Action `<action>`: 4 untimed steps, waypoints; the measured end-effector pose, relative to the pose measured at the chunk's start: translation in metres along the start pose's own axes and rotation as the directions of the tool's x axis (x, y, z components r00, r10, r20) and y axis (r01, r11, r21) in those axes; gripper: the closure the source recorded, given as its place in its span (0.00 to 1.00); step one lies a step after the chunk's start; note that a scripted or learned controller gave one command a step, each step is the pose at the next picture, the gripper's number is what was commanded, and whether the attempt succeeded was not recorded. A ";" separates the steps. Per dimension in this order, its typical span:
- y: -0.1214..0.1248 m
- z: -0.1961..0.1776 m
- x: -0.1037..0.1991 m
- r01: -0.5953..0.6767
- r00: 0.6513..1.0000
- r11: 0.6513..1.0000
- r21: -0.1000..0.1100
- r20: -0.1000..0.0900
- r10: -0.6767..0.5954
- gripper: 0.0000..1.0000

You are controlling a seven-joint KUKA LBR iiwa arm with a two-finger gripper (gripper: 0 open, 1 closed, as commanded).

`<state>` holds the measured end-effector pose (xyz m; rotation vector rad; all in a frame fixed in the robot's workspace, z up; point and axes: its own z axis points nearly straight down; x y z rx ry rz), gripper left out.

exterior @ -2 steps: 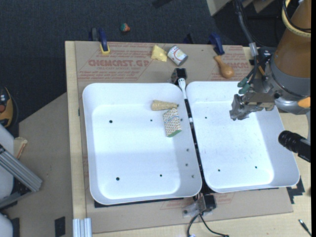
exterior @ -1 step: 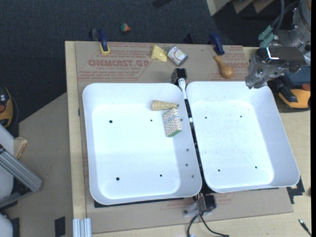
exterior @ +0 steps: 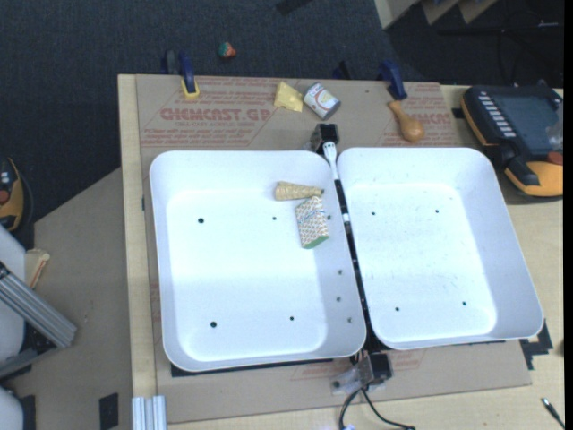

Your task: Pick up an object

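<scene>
Two shallow white bins sit side by side on a brown board printed with red lettering. The left bin (exterior: 242,330) holds two things near its upper right corner: a tan cone-shaped piece (exterior: 297,191) lying on its side, and just below it, touching or nearly so, a small patterned packet (exterior: 312,221) with a greenish lower edge. The right bin (exterior: 439,321) shows a bare white floor with a few dark dots. Behind the bins, on the board, lie a yellow wedge (exterior: 288,97), a small white box (exterior: 321,100) beside it, and a wooden-looking pear-shaped piece (exterior: 407,123) further right. Blue clamps (exterior: 187,68) grip the board's far edge. A yellow-and-black handheld pendant (exterior: 524,133) rests at the right.
</scene>
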<state>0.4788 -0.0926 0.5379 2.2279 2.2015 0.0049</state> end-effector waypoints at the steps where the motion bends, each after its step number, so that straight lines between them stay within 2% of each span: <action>1: -0.003 0.148 0.054 0.016 1.000 1.000 0.026 -0.006 -0.016 1.00; 2: -0.005 0.214 0.188 0.027 1.000 0.999 0.020 -0.007 -0.027 1.00; 3: -0.004 0.215 0.203 0.014 1.000 1.000 0.014 -0.005 -0.014 1.00; 4: -0.003 0.161 0.194 0.012 1.000 1.000 0.002 -0.006 -0.012 1.00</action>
